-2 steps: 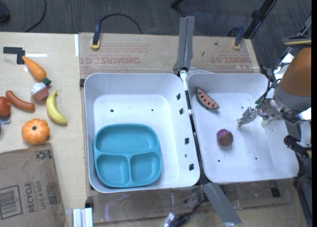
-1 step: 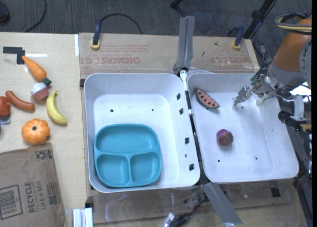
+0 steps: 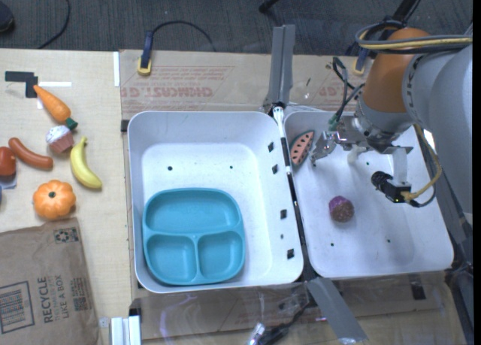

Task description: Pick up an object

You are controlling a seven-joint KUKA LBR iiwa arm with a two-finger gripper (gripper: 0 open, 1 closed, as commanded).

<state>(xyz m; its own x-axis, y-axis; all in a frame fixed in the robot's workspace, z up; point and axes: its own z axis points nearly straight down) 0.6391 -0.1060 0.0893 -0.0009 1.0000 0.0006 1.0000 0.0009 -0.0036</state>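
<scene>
**Desk:** Gripper [image 3: 328, 146] first: where do you see it?

**Caption:** Over the right bin [image 3: 421, 253], near its upper left corner, below the arm's [image 3: 443, 88] orange band. Your view does not settle whether it is apart or together, so I cannot tell. Nothing is visibly held.

**Desk:** And the objects you might pick?

**Caption:** A dark purple round object [image 3: 342, 209] lies near the middle of the right bin, well apart from the gripper. A reddish slice [image 3: 301, 147] (possibly a fruit wedge) leans at that bin's left wall, just beside the gripper.

**Desk:** Left side?

**Caption:** The left bin [image 3: 143, 186] bears a blue divided tray [image 3: 194, 235]. Outside the bins, on the bench, you have a carrot [image 3: 54, 104], banana [image 3: 83, 164] and pumpkin [image 3: 54, 198].
</scene>
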